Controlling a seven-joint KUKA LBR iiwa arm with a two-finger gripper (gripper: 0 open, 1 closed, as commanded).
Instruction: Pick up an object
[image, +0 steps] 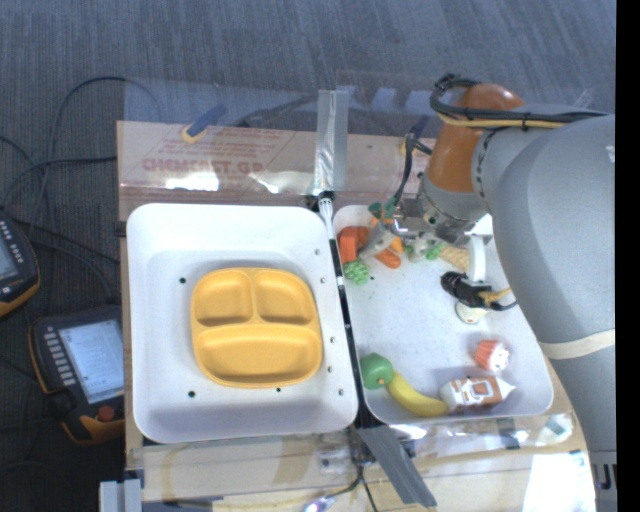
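Note:
My gripper (405, 233) hangs low over the far end of the right bin (530, 345), under the orange band of the wrist. It is right among a cluster of small toy foods: an orange piece (350, 243), a small orange carrot (388, 259) and a green leafy piece (357, 272). The view does not show any of them between its fingers. At the bin's near end lie a green fruit (376, 372), a yellow banana (415, 398), a small carton (475, 392) and an orange-and-white piece (490, 354).
The left bin (160, 250) holds a yellow divided plate (257, 325). A raised divider (340, 300) separates the two bins. The grey arm (560, 230) covers the right bin's right side. The middle of the right bin floor (420, 320) is bare.

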